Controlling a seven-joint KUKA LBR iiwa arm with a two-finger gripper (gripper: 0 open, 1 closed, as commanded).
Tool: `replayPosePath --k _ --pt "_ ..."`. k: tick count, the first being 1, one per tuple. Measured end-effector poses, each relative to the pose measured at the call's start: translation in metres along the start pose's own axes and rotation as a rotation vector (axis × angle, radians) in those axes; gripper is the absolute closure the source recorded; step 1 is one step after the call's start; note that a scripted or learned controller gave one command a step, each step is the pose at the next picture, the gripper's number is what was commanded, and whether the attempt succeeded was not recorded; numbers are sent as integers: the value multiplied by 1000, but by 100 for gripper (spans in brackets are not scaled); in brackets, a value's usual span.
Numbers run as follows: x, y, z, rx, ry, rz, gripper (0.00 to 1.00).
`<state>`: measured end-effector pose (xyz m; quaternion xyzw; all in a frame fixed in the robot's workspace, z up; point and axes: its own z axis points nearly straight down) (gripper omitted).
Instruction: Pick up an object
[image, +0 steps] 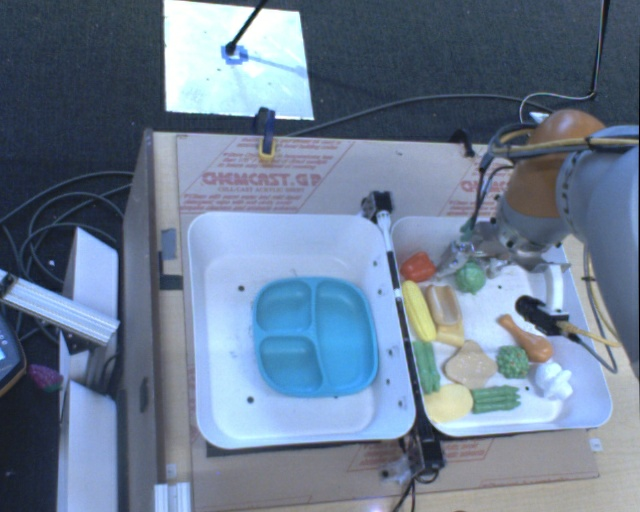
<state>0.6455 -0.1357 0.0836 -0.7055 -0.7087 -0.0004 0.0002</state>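
The right bin (585, 405) holds several toy foods. A round green piece (471, 279) lies near its back, and a red piece (418, 267) sits to the left of it. My gripper (466, 252) hangs low at the back of this bin, just above and touching or nearly touching the green piece. The grey wrist and orange band (560, 135) rise behind it to the right. Nothing is visibly lifted.
Further toys lie in the right bin: a yellow banana shape (418, 311), a bun (445, 305), a green cucumber (427, 366), a broccoli (513, 361), an orange drumstick (527, 339), a white piece (552, 379). The left bin (225, 400) holds a blue divided plate (315, 335).
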Motion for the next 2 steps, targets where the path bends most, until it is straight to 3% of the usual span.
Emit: replayPosePath --k 1,2 --pt "-1 1 -12 -4 -1 -2 100" --pt "81 -26 -102 -5 0 -1 100"
